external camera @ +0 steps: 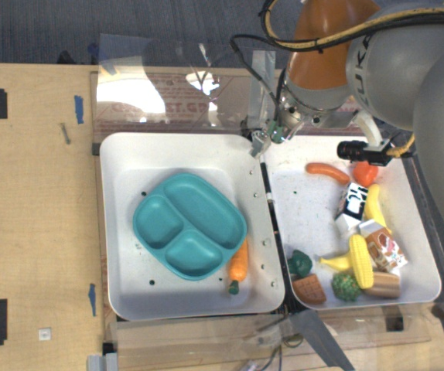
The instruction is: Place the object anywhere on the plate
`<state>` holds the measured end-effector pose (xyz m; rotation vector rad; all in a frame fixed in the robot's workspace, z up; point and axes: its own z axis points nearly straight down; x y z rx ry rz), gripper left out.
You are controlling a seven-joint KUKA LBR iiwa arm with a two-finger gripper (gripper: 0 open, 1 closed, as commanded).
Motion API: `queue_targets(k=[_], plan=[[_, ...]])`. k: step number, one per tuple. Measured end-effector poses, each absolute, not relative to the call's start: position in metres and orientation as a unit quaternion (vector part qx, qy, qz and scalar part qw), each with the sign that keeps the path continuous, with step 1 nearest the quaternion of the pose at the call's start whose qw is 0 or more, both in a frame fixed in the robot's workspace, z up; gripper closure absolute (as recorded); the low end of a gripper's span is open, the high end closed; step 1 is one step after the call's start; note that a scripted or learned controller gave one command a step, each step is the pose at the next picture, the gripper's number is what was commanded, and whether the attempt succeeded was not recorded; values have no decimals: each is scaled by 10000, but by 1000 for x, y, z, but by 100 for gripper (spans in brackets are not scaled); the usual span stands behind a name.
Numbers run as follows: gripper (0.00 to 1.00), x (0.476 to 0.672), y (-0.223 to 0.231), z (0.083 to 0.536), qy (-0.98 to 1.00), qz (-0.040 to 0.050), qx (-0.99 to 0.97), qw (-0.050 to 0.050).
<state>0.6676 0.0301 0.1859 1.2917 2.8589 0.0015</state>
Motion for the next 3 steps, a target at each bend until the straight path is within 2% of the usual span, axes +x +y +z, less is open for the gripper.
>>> queue_targets(k=[1,3], plan=[[100,663,36,186,9345,5,3560,11],[100,667,37,210,9347,44,3554,83]])
